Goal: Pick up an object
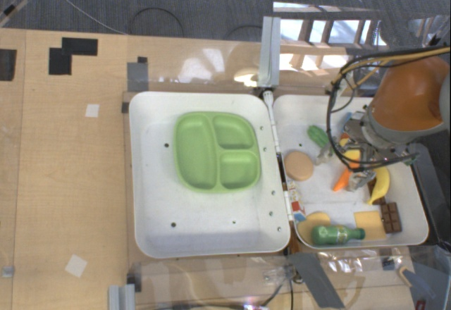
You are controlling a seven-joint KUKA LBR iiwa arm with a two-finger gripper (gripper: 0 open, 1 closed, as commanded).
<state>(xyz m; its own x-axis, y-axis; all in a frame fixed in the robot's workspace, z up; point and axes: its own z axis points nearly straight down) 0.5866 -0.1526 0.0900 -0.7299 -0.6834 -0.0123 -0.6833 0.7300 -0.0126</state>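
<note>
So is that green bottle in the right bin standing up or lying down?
Lying down. The green bottle rests on its side along the near wall of the right bin, its neck pointing right toward the yellow block.

Most room is found in the left bin (144, 231), where bare white floor lies all around the green plate (215, 151) in its middle. The right bin (299, 108) is crowded. Its right half is covered by the arm (412, 101) and black cables (337, 125). Open floor is seen at the top left corner and between the tan ball (299, 165) and the carrot (341, 180). The front edge is blocked by the green bottle (337, 234), the cheese block (368, 222) and what may be a chocolate bar (391, 217). The banana (380, 185) is tucked just beside the arm.
</note>
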